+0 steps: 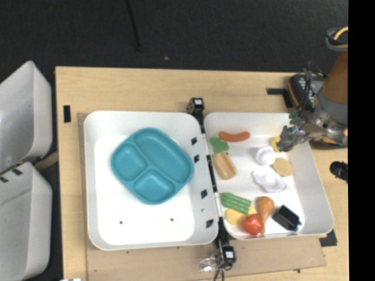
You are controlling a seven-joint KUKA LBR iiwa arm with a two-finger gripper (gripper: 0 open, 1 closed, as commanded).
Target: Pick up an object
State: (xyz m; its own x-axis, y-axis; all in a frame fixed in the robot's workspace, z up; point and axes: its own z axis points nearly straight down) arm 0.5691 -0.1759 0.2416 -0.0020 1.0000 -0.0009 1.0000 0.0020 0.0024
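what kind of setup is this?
Likely a lab bench for robot grasp trials: two white bins side by side, toy food such as a sausage and tomato, and the robot arm at the right.

We see a light wood bench carrying two shallow white bins side by side, their inner walls touching along a seam with small black clips. Left bin and right bin both sit flat on the wood. A small black fitting sits at the far end of the seam, and another one at the near end. Black tape marks lie on the bench top: one by the left edge, one near the far right corner, one at the near right corner.
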